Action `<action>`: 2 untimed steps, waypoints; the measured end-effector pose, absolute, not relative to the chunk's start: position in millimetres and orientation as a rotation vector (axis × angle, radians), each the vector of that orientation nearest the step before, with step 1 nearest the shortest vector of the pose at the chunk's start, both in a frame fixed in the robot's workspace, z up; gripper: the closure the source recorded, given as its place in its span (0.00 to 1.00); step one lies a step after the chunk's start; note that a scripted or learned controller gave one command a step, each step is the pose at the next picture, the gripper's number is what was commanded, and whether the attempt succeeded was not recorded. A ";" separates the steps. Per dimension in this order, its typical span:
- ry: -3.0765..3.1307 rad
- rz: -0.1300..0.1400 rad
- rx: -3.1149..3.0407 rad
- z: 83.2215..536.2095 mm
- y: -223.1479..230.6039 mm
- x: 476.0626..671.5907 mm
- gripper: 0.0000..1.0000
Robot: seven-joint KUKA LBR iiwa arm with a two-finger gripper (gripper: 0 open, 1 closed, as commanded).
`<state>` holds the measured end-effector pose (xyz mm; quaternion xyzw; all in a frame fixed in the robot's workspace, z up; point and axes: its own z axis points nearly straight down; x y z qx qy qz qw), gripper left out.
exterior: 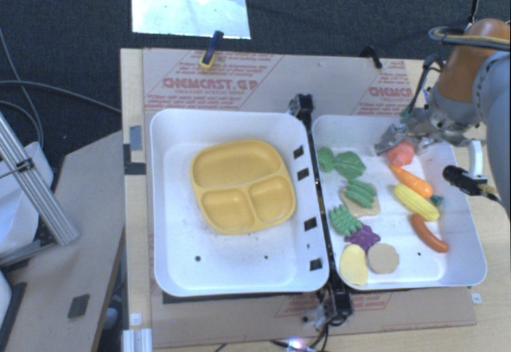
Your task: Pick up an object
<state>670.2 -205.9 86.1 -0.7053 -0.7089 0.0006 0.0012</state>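
Note:
The right bin (467, 263) holds several toy foods. A salmon-red piece (402, 155) lies near its far edge, with an orange carrot (412, 181), a yellow corn cob (416, 202) and an orange-red sausage (429, 232) in a row toward the front. My gripper (394, 137) hangs low at the bin's far right, right beside and just above the salmon-red piece. Nothing is visibly held between its tips.
The left bin (172, 263) holds a yellow divided tray (239, 184). In the right bin's left half lie green leafy pieces (339, 162), green beans on a cracker (359, 195), purple grapes (363, 237), a pale yellow lump (354, 264) and a tan disc (383, 258).

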 end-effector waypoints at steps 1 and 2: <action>-2.234 -0.004 -2.219 97.7 -206.4 670.8 1.00; -2.234 -0.005 -2.209 85.0 -125.1 667.4 1.00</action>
